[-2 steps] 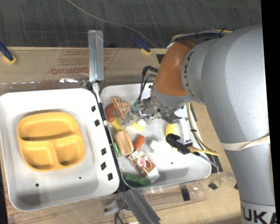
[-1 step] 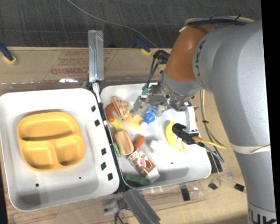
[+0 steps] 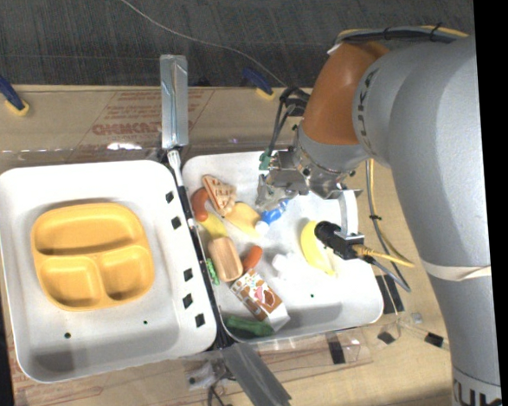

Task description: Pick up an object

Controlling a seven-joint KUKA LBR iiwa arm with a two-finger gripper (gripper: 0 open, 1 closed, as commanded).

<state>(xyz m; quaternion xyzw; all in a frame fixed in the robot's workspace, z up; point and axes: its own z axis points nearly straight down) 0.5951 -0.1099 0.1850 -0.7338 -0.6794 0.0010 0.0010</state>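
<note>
Bright, even overhead light. The white bins (image 3: pixel 99 347) glare nearly blown out, with soft grey shadows inside their near walls. The arm (image 3: pixel 423 142) casts a faint shadow on the bin floor beneath it. Slightly soft focus; small toys near the arm blur.

Two bins sit side by side on the tabletop (image 3: pixel 48 108). The left bin (image 3: pixel 17 284) holds a divided tray (image 3: pixel 91 252). In the right bin (image 3: pixel 347 300), toy foods (image 3: pixel 231 243) crowd its left side, a banana (image 3: pixel 313 247) lies right of them, and the gripper (image 3: pixel 275 188) hangs over the bin's far part.
</note>
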